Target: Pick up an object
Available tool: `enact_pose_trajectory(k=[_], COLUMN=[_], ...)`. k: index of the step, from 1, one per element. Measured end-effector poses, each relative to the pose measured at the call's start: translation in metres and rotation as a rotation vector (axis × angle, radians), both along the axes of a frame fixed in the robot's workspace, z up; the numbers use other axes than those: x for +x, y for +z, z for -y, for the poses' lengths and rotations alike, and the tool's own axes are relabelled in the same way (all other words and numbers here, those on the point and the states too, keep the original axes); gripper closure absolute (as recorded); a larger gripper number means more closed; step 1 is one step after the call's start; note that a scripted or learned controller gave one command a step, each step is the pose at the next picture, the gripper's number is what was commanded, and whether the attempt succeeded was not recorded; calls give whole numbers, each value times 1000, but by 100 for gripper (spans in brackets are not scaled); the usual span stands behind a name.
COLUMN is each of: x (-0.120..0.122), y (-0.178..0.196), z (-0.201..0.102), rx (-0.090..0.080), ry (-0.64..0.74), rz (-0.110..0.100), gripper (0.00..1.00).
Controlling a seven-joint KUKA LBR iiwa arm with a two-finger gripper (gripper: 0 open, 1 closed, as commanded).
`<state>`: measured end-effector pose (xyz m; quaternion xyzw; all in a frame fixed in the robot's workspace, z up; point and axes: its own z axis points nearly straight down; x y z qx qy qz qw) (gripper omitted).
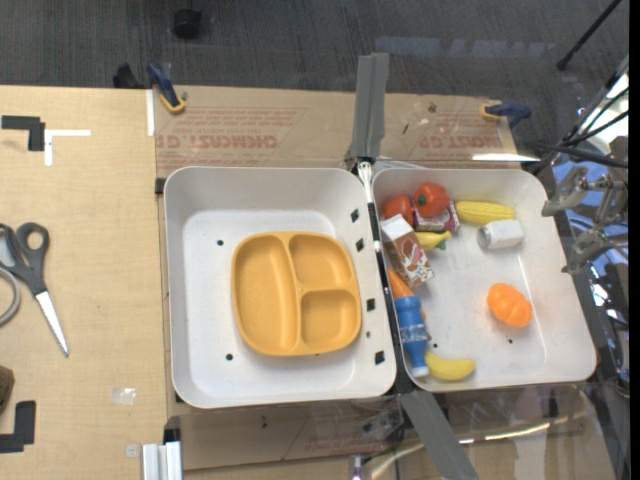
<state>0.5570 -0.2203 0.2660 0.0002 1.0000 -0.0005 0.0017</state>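
So the stuff up for grabs is all in the right bin [560, 298]. A round orange fruit [510, 306] sits by itself at about 4 o'clock from the bin's middle, well apart from everything else. A yellow banana [449, 368] lies down at 7 o'clock near the front wall, and its left tip is touching the bottom end of a blue bottle [410, 330] that lies along the left wall around 8 o'clock.

Up at 12 o'clock there's an ear of corn [484, 211], with a small white can [500, 234] on its side just below it. At 11 o'clock a red tomato [432, 199] is bunched up with another red piece [397, 208], a small carton [408, 253] and a little yellow thing [432, 239]. That pile is too cluttered for me to say exactly what's leaning on what.

The left bin [190, 298] holds a yellow divided plate [297, 293], pretty much dead centre. Both bins rest on a sheet of cardboard [260, 128], with a blue clamp [167, 86] at its 10 o'clock corner. Way off at 9 o'clock, a pair of scissors [35, 278] lies on the wooden bench [80, 388].
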Motion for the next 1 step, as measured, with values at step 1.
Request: enact_pose_trajectory(k=[1], x=[-13], y=[-140], z=[-25], rx=[0], ry=[195], rz=[-1], gripper=[0])
